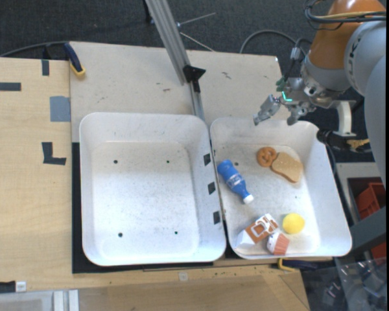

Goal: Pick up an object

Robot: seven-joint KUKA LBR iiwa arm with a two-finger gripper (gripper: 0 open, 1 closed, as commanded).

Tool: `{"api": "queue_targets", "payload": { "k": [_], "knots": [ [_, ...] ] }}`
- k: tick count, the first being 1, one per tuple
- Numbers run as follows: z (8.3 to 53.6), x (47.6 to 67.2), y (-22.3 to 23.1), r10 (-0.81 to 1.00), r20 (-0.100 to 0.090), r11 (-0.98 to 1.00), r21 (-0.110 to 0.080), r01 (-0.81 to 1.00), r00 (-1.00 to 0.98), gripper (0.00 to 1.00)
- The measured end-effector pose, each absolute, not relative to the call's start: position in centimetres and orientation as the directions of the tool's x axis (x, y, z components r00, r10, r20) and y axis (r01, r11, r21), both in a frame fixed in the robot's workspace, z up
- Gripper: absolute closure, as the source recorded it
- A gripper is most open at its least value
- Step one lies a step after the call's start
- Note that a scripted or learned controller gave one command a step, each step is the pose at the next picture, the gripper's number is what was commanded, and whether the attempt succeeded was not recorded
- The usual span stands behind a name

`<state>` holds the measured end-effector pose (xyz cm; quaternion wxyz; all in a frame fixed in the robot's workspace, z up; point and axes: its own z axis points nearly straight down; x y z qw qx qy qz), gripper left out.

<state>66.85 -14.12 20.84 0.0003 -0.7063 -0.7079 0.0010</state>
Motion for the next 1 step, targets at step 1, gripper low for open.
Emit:
{"api": "queue_targets", "payload": {
  "k": [1],
  "knots": [
    [14.43,67.00,-13.72,1.000,-0.001,0.002,-0.008,1.000,-0.002,0.00]
  ]
}}
